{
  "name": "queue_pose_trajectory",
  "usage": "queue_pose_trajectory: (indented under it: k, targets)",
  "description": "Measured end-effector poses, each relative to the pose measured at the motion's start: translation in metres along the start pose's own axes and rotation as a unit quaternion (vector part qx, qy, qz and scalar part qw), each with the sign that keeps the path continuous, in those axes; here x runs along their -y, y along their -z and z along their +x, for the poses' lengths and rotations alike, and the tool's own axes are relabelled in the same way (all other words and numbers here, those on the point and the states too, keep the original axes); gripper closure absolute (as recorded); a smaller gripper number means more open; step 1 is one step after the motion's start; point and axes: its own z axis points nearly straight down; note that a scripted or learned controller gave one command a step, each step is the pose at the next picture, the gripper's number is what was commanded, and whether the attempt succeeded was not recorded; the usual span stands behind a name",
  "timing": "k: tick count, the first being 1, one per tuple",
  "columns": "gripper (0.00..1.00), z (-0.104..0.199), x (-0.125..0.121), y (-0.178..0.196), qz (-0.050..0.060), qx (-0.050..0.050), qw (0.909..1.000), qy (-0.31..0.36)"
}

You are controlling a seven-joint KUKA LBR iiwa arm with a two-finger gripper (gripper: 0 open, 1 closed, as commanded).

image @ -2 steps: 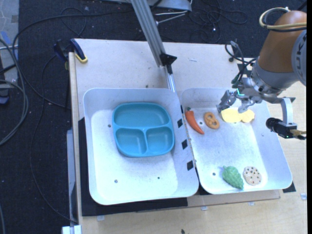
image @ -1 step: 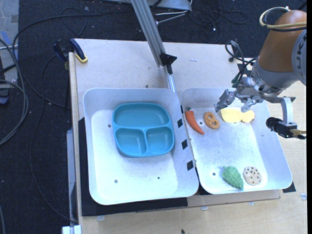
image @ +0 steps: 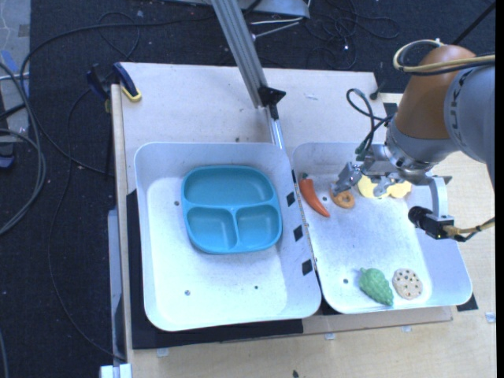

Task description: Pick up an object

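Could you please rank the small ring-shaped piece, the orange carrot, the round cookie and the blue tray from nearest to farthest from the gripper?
From the gripper, in the camera view:
1. Ring-shaped piece, just below it in the right bin.
2. Orange carrot, at that bin's left side.
3. Round cookie, near the right bin's front edge.
4. Blue tray, in the left bin.

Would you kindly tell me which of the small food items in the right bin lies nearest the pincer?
The small tan ring, just below the pincer; the orange carrot, green leaf and cookie lie farther off.
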Motion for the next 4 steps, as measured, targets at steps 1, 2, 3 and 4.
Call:
queue_pose_trajectory:
  k: [1, 2, 3, 4]
  targets:
    - [0.00, 0.006, 0.008, -0.057, 0.000, 0.000, 1.0000, 0.000]
    - [0.00, 0.006, 0.008, -0.068, -0.001, 0.000, 1.0000, 0.000]
    - [1.00, 0.005, 0.007, -0.056, -0.004, 0.001, 1.0000, -0.001]
    - [1.00, 0.000, 0.015, 0.000, -0.004, 0.001, 1.0000, -0.001]
